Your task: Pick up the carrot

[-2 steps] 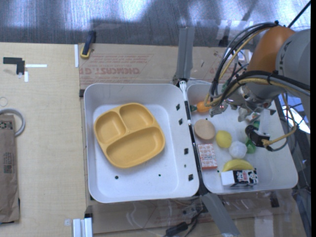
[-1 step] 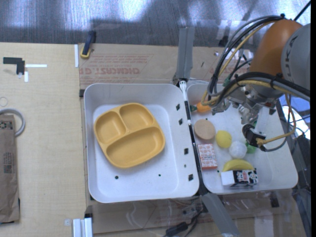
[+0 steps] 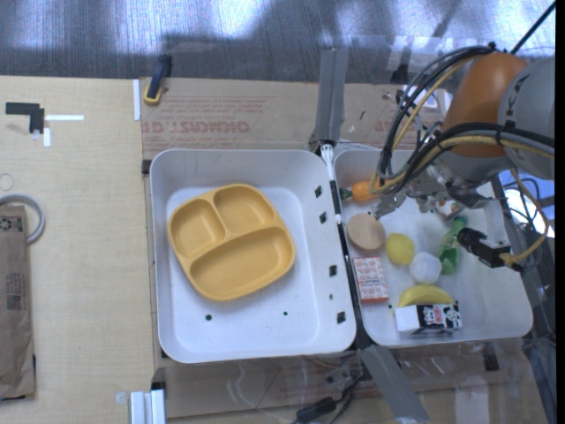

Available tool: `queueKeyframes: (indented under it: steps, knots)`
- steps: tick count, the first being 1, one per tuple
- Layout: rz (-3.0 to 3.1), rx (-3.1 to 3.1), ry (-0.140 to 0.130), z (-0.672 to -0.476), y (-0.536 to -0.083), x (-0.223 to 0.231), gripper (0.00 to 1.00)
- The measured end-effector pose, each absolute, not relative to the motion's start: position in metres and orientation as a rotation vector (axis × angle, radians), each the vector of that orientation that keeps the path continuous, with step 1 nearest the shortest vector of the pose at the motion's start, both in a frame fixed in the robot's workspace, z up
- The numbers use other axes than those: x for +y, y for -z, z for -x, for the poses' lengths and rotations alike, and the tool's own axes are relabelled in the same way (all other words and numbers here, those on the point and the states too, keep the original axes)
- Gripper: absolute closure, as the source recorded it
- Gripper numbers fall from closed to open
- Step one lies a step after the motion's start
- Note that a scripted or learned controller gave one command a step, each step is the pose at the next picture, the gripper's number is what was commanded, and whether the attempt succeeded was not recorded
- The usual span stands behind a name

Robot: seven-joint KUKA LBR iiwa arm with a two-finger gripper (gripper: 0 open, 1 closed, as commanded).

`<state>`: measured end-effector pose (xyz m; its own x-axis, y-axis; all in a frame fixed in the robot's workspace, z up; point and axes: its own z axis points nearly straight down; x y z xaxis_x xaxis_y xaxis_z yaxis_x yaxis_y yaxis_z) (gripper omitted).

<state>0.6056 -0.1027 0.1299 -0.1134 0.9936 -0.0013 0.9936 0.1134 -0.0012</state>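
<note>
The end effector [image 3: 388, 203] hovers at the right bin's upper left, just beside the small orange carrot [image 3: 361, 190]; this looks like the approach step. Whether it is spread or pressed together, I cannot tell. Next it must settle over the carrot and pinch it.

Lighting: bright, even, from above. Dappled light patches on grey floor [image 3: 221, 11] at top. Soft shadows; mild overall blur.
</note>
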Motion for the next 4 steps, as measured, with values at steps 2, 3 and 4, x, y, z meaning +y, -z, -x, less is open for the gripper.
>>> queueKeyframes:
  steps: [2, 3, 4]
  knots:
    - [-1.816, 2.560, 0.001, -0.636, -0.092, -0.109, 0.00]
    - [-1.797, 2.575, 0.002, -0.613, -0.183, -0.139, 0.00]
    - [-1.570, 2.718, 0.001, -0.648, -0.139, -0.111, 0.00]
